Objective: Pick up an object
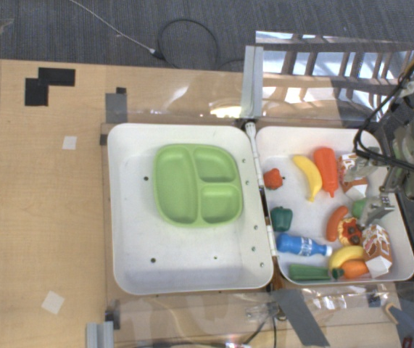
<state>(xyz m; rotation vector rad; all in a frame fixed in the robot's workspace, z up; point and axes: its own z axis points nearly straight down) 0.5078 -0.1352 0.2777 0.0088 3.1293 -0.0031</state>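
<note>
The right bin (286, 140) holds several toy foods. Among them are a yellow banana (309, 176), an orange carrot (326, 170), a small red piece (272, 178), a green pepper (282, 217), a blue bottle (302, 246) and a green cucumber (309, 272). My gripper (375, 210) hangs low over this bin's right side. It is just above a small green item (359, 207), beside an orange pizza-like piece (339, 225) and a printed carton (378, 243). Nothing is visibly lifted.
The left bin (130, 267) carries a green divided plate (197, 185). A second banana (346, 254) and an orange fruit (354, 269) lie at the right bin's front. A red-and-white packet (352, 172) sits by the arm (413, 147). A metal rack (323, 60) stands behind.
</note>
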